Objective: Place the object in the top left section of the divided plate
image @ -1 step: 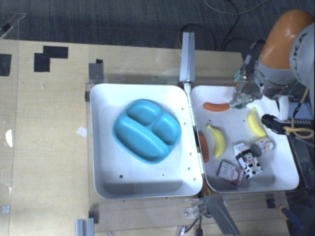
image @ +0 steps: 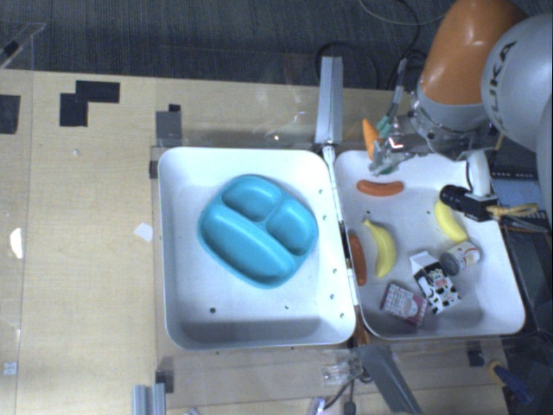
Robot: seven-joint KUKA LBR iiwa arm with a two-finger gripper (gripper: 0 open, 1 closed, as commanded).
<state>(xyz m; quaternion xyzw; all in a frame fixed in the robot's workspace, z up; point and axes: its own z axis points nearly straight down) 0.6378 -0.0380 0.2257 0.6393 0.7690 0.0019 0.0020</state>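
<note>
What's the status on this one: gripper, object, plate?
Gripper at right bin's far edge, by an orange carrot-like piece; hold unconfirmed. Blue divided plate in left bin, sections bare. Nothing blocking.

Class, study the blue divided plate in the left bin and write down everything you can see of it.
The divided plate is turquoise blue, a rounded oval that looks like smooth plastic. Raised ridges split it into three sections: two smaller ones along its upper side and one long one below. It lies flat, right way up, turned at a slant, near the middle of the left white bin. It rests on the bin's floor, apart from the walls.
</note>
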